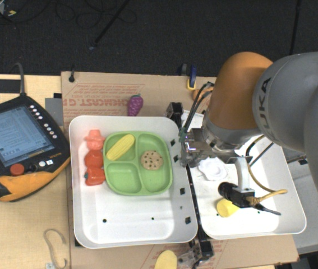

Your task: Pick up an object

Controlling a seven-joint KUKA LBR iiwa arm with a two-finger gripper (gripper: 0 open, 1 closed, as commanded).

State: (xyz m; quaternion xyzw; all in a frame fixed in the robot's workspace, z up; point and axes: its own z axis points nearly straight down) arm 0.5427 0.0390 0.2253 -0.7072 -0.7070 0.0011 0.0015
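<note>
Where the pincer (194,152) hangs over the right bin (286,209), white object (210,170) just beside it, grip impossible to tell.

Robotics lab — teach pendant (18,144), paired white bins (91,217) — cables.

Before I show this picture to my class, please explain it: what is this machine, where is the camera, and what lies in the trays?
The big grey and orange thing is a robot arm, reaching in from the right. One camera looks down from above at two white bins. The left bin holds a green divided plate with toy corn and a cookie, and red toys beside it. The right bin holds a yellow piece and a white one. The arm's hand hangs over the bins' shared edge; whether it holds anything is hidden.
</note>
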